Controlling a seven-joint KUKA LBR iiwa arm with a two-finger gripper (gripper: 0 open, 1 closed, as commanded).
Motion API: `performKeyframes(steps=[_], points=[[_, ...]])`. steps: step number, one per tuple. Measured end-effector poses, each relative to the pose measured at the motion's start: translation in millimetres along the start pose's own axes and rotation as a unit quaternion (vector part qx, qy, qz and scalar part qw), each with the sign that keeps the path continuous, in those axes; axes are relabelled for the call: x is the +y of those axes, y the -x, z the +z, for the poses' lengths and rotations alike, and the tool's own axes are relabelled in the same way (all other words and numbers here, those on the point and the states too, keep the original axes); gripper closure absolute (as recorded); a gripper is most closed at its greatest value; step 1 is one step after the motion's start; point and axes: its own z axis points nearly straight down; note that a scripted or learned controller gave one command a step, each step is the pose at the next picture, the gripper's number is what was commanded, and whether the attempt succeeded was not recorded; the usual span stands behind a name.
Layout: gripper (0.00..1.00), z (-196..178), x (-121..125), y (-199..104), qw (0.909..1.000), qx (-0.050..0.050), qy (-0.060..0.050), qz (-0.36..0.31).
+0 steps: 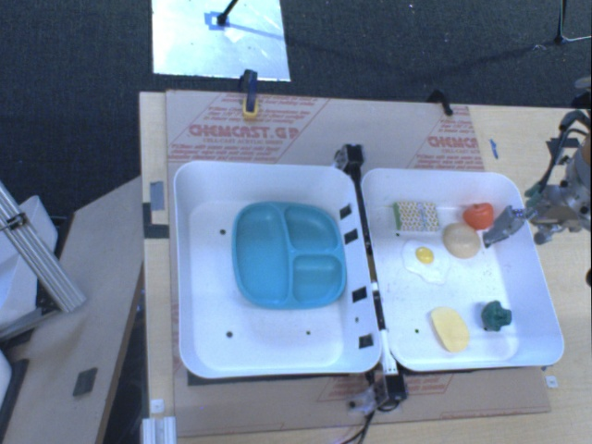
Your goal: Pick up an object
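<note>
The right bin holds several toy foods. A speckled rectangular piece lies at the back, with a red-orange tomato to its right. In front of them sit a beige ball and a fried egg. A yellow slab and a dark green piece lie near the front. My gripper hovers over the bin's right side, just right of the beige ball and the tomato. It is open with nothing between its fingers.
In the left bin a blue divided plate lies in the middle. A black divider separates the two bins. The arm comes in over the bench's right edge.
</note>
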Motion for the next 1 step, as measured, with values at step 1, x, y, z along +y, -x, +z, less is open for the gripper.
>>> performKeyframes(steps=[1], points=[[0.00, -6.3, 2.4, -0.6, 1.0000, -0.001, 0.006, -0.002]])
